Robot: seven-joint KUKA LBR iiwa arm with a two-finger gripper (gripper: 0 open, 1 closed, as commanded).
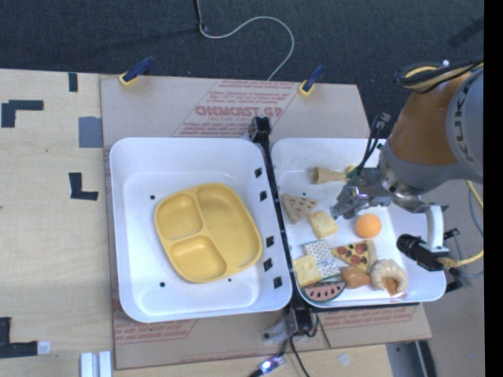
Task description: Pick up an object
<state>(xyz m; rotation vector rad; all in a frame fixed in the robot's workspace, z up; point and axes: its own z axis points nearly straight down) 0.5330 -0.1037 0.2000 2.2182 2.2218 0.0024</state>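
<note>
My gripper (346,204) hangs low over the middle of the right bin (295,157), reaching in from the right. Just below and left of it lies a pale yellow cheese cube (323,225). An orange ball (367,226) sits right beside it, below and to the right. Further pieces lie around: a tan wedge (299,207), an ice-cream cone (329,174), a pizza slice (353,252), a checkered piece (320,252), a yellow block (306,270), a watermelon slice (324,291), a brown nugget (355,277) and a doughnut-like piece (390,276).
The left bin (130,210) holds a yellow divided plate (207,232). A black divider (269,203) with clips runs between the bins. Cardboard lies under both bins, with two clamps at its far edge. The arm's body and a black fitting (421,253) overhang the right bin's right side.
</note>
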